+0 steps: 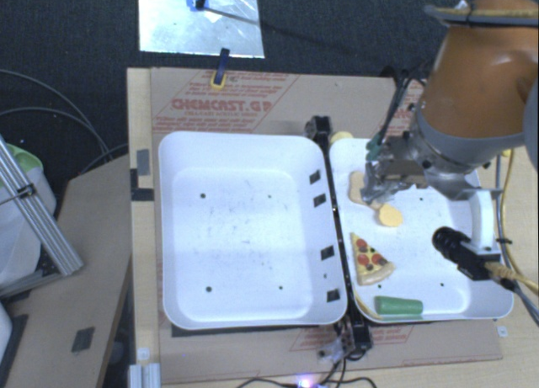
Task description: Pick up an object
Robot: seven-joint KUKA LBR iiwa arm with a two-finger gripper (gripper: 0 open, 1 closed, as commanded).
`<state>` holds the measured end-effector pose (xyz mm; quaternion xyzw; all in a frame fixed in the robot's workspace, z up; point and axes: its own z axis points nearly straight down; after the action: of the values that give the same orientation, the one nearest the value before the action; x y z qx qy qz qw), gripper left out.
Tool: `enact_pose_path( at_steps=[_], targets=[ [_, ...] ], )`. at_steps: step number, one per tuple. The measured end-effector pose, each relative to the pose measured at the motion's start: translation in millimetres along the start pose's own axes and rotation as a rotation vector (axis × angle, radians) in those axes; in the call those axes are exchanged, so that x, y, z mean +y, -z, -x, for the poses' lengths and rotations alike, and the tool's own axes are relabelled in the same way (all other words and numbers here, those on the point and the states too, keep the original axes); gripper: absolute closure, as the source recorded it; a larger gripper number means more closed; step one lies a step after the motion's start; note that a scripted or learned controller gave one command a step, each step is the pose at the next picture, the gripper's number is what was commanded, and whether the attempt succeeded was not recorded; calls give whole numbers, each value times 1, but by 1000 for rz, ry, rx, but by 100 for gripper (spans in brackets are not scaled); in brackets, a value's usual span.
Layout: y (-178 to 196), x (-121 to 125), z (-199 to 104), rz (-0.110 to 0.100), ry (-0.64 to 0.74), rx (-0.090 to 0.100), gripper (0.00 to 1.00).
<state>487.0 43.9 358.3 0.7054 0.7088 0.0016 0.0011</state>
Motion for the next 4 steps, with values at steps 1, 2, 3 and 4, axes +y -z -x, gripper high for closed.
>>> enact_pose_path(
  at_steps=[1,2,3,4],
  targets=[
    [-38,7,45,-5,-8,-2,100],
    [-92,-1,-31,-7,6,1,100],
    [81,2,-62,17,4,6,100],
    [-8,40,-135,-6,5,0,100]
  ],
)
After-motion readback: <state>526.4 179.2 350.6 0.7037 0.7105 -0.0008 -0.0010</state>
